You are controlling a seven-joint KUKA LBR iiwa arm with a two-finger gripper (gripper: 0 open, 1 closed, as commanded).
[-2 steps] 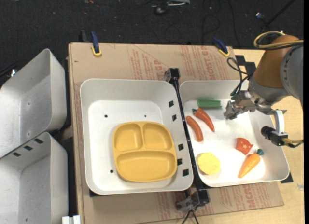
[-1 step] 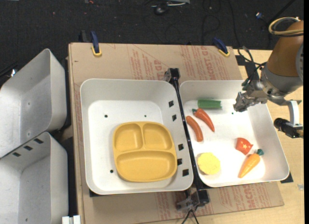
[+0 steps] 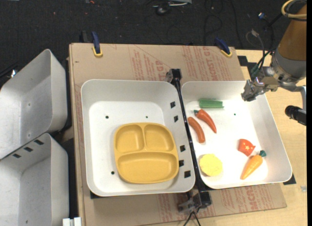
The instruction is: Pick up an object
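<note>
In the camera view, two shallow white bins sit side by side on a brown board in the middle of the frame. The left bin (image 3: 92, 137) carries a yellow divided plate (image 3: 146, 153), lying flat in its lower centre with three compartments facing up.

The right bin (image 3: 273, 132) holds the loose objects. A green block (image 3: 211, 103) lies near its upper left, and just below it a red chili pepper (image 3: 206, 119) runs at a slant. Beside that, toward the divider, lies an orange-red sausage (image 3: 196, 129). A round yellow piece (image 3: 211, 165) rests low in the bin's left part. Toward the lower right a small red piece (image 3: 246, 146) lies near an orange carrot (image 3: 252, 165) with a green tip; the two are close together but whether they touch is hard to tell.

The arm enters from the upper right of the frame, its orange band high at the edge. The gripper (image 3: 250, 92) hangs over the upper right corner of the right bin, at its rim, well apart from every object. It is small and dark here, and whether it is spread or pressed together cannot be told; nothing shows between it.
</note>
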